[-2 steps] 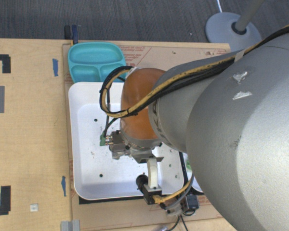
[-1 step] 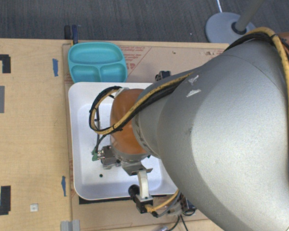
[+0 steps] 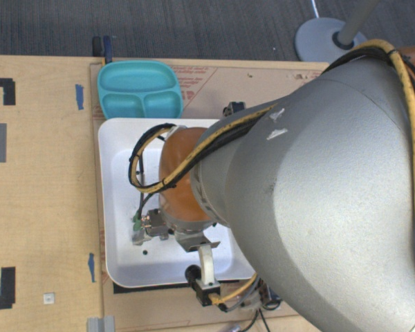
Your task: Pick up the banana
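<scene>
My grey arm (image 3: 318,185) comes in from the right and covers most of the scene. Its orange band (image 3: 183,178) hangs over the middle of the left white bin (image 3: 117,185). Below the band, my gripper (image 3: 152,228) points down into the bin near its front half, with small metal and green parts at its left side. The wrist hides what lies under it. The bare bin floor to the left of the gripper is plain white, with one small dark speck (image 3: 145,252).
A teal divided tray (image 3: 140,88) lies on the bench just behind the left bin. Blue tape marks (image 3: 79,97) sit on the wooden bench to the left. A grey round stand base (image 3: 323,40) rests on the floor at the top right.
</scene>
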Robot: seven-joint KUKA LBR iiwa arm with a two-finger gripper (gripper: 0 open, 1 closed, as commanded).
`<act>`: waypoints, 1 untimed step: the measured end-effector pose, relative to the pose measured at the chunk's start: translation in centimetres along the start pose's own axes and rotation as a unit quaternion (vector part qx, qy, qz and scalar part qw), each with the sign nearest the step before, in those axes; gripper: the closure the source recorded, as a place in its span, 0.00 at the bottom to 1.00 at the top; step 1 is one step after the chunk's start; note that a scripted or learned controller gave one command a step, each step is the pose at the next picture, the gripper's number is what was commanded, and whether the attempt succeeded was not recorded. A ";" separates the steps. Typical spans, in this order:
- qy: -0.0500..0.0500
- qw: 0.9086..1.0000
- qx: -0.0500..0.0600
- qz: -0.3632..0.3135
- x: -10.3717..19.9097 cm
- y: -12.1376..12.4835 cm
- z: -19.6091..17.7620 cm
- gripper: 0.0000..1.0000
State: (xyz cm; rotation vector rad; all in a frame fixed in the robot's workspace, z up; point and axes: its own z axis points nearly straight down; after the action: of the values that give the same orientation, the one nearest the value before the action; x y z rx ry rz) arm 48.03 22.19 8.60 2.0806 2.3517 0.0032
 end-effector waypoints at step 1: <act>0.000 0.986 0.001 0.169 -1.0 3.6 -3.4 0.00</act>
State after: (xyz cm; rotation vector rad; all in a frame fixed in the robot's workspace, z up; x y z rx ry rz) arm 51.76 21.60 11.99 2.4500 1.9665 -0.0006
